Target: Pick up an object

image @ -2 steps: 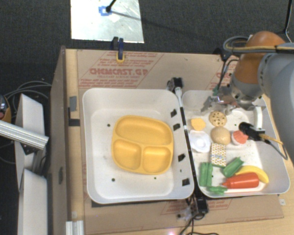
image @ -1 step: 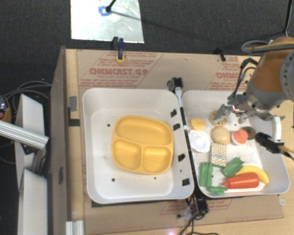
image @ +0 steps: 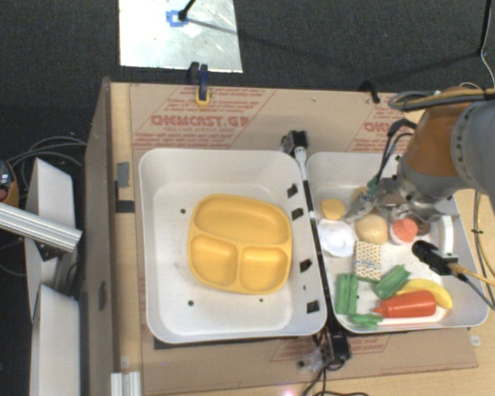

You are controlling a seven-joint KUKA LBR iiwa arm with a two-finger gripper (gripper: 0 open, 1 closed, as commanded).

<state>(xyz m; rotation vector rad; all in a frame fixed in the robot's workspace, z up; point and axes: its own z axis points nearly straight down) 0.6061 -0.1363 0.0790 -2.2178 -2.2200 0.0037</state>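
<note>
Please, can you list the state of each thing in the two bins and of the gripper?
yellow divided plate: upright, flat in the left bin, compartments empty.
right bin: holds a crowded pile of items.
banana: lying flat by the front wall.
red pepper: lying on its side.
gripper: lowered over the pile.

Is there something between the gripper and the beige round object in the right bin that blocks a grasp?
Nothing visible separates them. The gripper hangs just above the beige round object. Close neighbours could hinder the grasp: a red-and-white piece on its right, a white piece on its left and a patterned block in front.
</note>
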